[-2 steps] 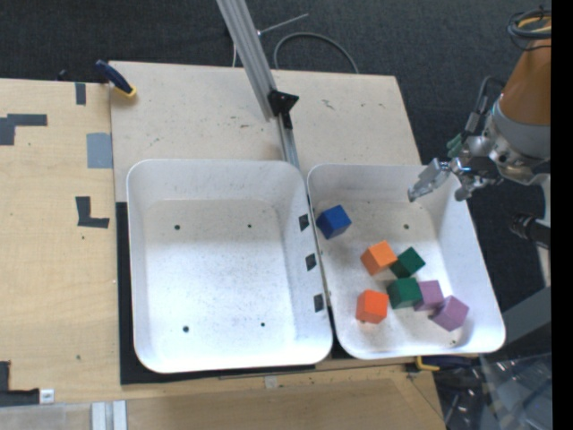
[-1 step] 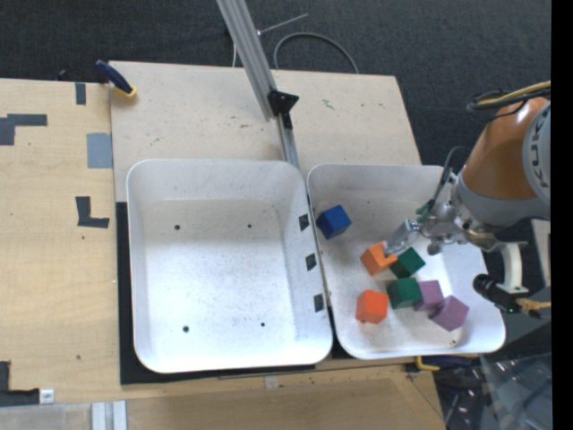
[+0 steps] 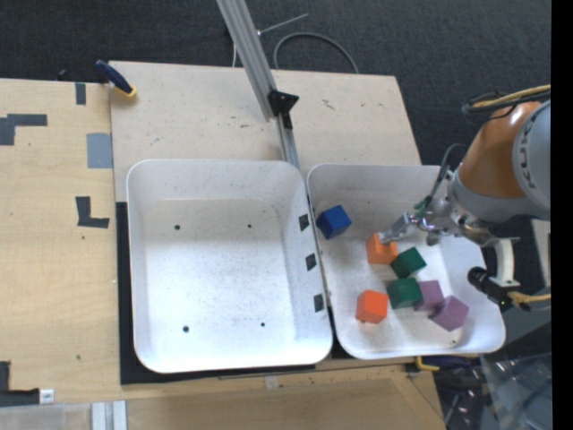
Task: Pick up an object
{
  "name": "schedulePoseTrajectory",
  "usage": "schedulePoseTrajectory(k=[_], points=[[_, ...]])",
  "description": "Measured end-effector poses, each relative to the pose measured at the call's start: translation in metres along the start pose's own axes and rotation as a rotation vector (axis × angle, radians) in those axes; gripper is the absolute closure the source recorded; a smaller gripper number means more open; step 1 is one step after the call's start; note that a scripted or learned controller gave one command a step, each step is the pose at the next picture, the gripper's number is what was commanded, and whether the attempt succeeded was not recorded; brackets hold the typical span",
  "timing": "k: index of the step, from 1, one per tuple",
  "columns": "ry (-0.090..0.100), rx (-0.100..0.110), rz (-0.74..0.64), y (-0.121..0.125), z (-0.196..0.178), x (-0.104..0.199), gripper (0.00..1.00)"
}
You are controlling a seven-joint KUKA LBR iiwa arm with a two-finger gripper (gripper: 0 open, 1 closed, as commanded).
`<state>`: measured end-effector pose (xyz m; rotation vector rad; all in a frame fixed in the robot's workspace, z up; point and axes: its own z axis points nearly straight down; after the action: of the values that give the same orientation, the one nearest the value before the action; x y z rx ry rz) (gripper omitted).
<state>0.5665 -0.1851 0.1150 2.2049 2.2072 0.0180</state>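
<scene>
Hand point(image 3: 391, 236) low in right bin point(image 3: 358, 179), touching the upper orange cube point(image 3: 380, 251); can't tell its state. Green cube point(image 3: 409, 262) sits just beside, so closing could snag or shove it.

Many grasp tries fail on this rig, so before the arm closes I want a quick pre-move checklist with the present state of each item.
1. Gripper over the right bin: ok.
2. Target under it, the upper orange cube: ok.
3. Cube between the fingers: cannot tell.
4. Room around target: not ok, a green cube sits close beside it.
5. Blue cube apart from the gripper: ok.
</scene>
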Motion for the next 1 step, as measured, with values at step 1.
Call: schedulePoseTrajectory(k=[1], points=[[0.002, 0.000, -0.001, 0.0004, 0.0021, 0.0005, 0.00]])
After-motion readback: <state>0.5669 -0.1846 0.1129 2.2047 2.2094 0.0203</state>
